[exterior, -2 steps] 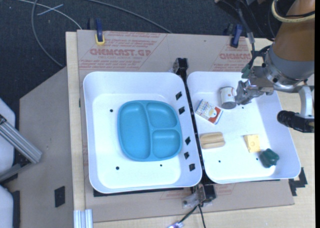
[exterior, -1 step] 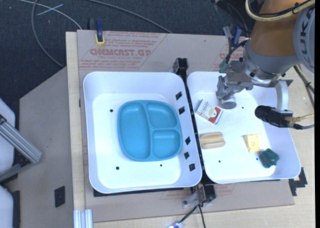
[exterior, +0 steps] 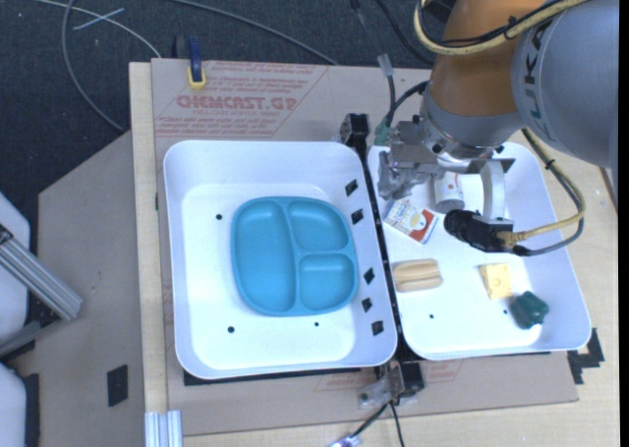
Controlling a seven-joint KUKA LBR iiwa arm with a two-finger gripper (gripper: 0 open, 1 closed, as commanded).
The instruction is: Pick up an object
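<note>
My gripper hangs over the upper left part of the right bin, under the orange wrist band. Just below it lies a small white and red packet. A tan bread roll rests further toward the front, near the bin's left wall. A yellow block and a dark green lump sit at the bin's right front. The arm's body hides the bin's back portion.
The left bin holds a blue divided plate. Black clips line the wall between the two bins. A black cable plug and yellow hose hang from the arm over the right bin. Cardboard lies under both bins.
</note>
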